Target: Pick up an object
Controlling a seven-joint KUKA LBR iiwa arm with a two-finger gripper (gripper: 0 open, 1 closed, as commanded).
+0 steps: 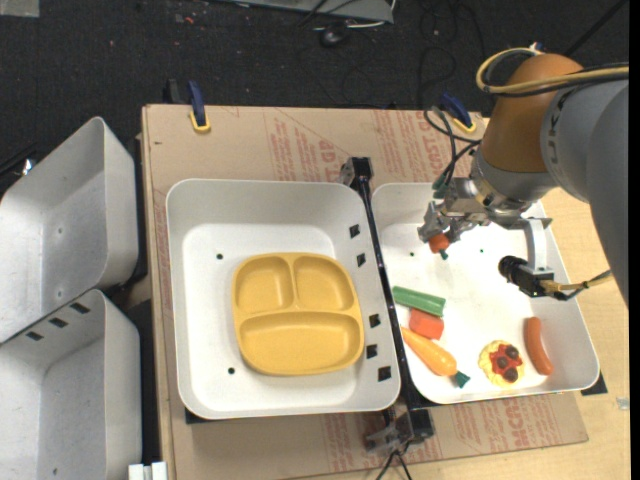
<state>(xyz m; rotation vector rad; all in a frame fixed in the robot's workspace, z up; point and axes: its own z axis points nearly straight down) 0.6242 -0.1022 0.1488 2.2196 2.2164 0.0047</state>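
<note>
My claw (441, 240) hangs at the right bin's (570, 368) 11 o'clock corner, can't tell its grip. Carrot (432, 352) at 6, sausage (538, 345) at 4. Red desk (290, 143) print's unreadable.

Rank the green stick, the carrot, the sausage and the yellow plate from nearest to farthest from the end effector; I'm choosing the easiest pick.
Judged from the end effector, high in the right bin:
1. Green stick, just below it, near the divider.
2. Carrot, lower, by the divider.
3. Sausage, at the right bin's right side; close to the carrot's rank.
4. Yellow plate, in the left bin.
</note>
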